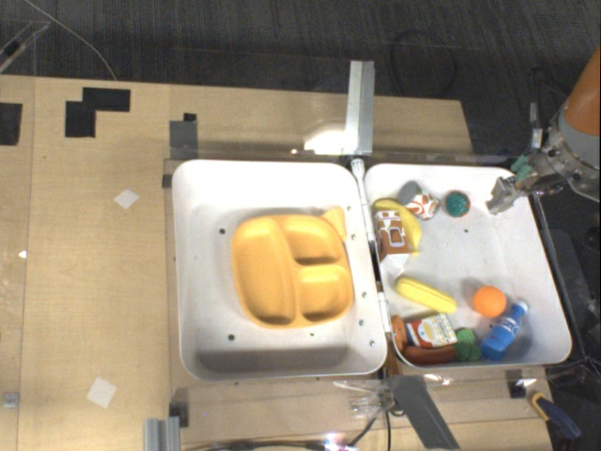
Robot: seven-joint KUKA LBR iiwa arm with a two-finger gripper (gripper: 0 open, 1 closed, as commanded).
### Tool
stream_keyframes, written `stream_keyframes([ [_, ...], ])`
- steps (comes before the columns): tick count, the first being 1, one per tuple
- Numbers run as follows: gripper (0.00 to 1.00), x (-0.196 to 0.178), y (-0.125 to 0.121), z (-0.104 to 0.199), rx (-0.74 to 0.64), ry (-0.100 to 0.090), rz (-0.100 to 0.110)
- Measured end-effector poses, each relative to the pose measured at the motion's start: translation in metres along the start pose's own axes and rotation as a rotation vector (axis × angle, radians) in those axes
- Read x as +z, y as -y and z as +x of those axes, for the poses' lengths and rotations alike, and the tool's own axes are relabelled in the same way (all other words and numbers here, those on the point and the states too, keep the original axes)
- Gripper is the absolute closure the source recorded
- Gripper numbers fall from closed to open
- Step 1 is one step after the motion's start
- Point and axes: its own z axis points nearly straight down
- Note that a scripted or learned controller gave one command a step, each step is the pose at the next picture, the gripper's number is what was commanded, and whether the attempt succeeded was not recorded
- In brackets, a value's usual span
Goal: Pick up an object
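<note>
We are seeing the pale wooden desk (84, 280) carrying two shallow white plastic bins. The left bin (202, 252) is holding a yellow sectioned plastic tray (289, 269). The right bin (549, 280), beside that tray, is holding a yellow banana (425, 295), an orange ball (488, 301) and a blue bottle (502, 331). The grey gripper (502, 194) is hovering over that bin's far right corner, carrying nothing; we cannot tell how its fingers are standing.

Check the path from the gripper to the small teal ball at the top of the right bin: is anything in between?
Nothing visible stands between them. The gripper hangs over the right bin's upper right corner, and the teal ball lies just to its left with bare white floor between. The nearest neighbour, a small red-and-white object, sits on the ball's far side.
</note>
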Motion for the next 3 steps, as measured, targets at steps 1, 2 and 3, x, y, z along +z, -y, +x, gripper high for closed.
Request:
stream_keyframes([
  [1,1.0,0.017,-0.033,0.004,0.292,-0.004,0.01],
  [2,1.0,0.039,-0.008,-0.033,0.573,-0.002,0.012],
  [3,1.0,-0.026,-0.018,0.008,0.785,-0.001,0.01],
])
